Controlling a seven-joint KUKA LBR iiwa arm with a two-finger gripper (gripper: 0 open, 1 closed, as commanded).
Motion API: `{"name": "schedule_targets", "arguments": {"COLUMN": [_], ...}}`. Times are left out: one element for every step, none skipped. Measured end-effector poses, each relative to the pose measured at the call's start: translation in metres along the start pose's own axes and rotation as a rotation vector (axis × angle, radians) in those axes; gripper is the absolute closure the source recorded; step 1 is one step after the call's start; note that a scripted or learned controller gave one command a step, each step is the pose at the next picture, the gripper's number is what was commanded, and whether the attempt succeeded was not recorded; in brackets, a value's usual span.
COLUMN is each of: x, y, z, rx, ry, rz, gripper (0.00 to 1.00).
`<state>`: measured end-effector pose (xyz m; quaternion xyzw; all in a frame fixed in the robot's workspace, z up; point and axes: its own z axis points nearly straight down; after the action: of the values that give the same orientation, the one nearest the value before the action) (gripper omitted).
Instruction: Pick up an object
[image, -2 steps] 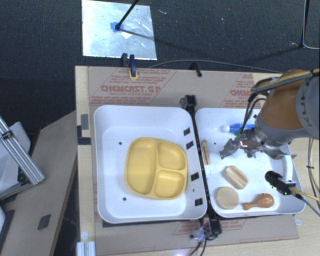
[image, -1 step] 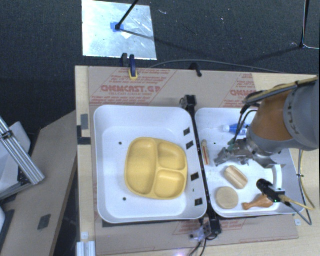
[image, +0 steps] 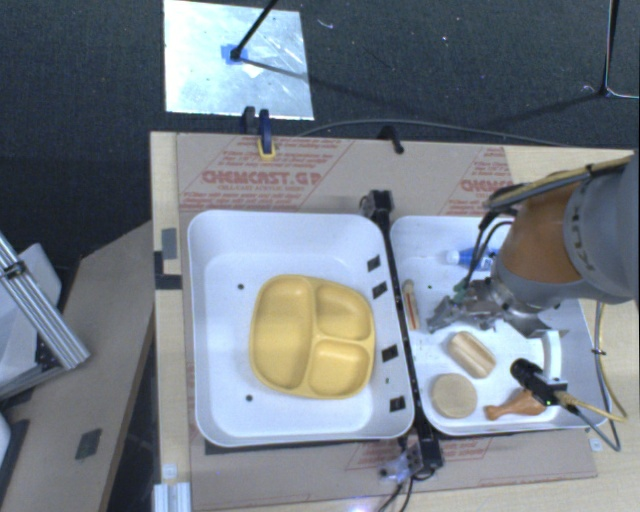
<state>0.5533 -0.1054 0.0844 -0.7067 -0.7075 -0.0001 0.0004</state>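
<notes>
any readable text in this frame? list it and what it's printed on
"CHEMCAST GP": red print on the brown protective sheet under the left bin, upper left.
The same red print repeats at upper right of the sheet, near the arm; blurred and partly covered, not legible.
Red lettering along the sheet's lower edge: too small to read.

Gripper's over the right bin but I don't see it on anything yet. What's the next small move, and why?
Probably ease the gripper toward the near edge of the right white bin and lower it onto the tan cylindrical bread roll. The roll lies just beside the gripper and apart from the round tan cookie-shaped disc, so it looks like the nearest uncrowded target.
</notes>
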Motion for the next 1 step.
{"name": "schedule_targets", "arguments": {"x": [-0.0003], "y": [0.0009], "z": [-0.0111], "rx": [-0.004], "ry": [-0.001], "rz": [-0.001], "gripper": [1.0]}}
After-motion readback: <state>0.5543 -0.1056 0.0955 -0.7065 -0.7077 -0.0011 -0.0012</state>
